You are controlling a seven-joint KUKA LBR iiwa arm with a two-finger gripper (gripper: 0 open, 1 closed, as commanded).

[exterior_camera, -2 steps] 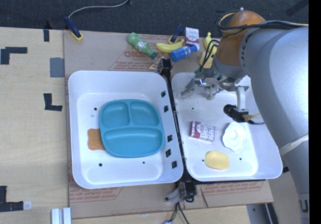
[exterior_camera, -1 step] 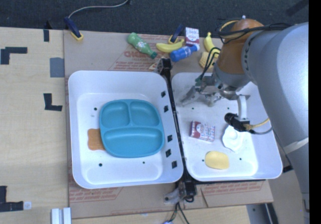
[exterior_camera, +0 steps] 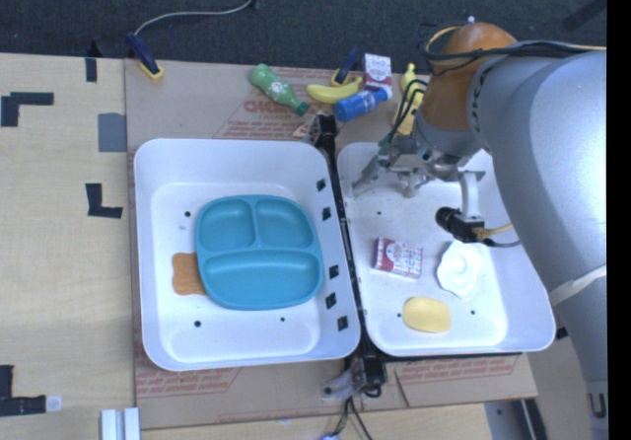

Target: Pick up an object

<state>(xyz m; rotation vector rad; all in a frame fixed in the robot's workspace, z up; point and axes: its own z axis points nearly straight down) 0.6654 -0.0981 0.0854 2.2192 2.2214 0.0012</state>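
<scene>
My gripper [exterior_camera: 386, 182] hangs over the far left part of the right bin [exterior_camera: 513, 315], with the grey arm and its orange band coming in from the right. Its two fingers stand apart, open, with bare bin floor and nothing else between them. Nearer the front of this bin lie a small red and white box [exterior_camera: 397, 257], a white rounded object [exterior_camera: 459, 270] and a yellow lump [exterior_camera: 426, 315]. All three rest apart from the gripper, on its near side.
The left bin [exterior_camera: 158, 182] holds a blue divided plate [exterior_camera: 259, 251] with an orange piece [exterior_camera: 184, 273] poking out from under its left edge. Behind the bins lie a green bottle [exterior_camera: 276, 88], a banana [exterior_camera: 333, 91], a blue bottle [exterior_camera: 360, 105] and a small carton [exterior_camera: 378, 68].
</scene>
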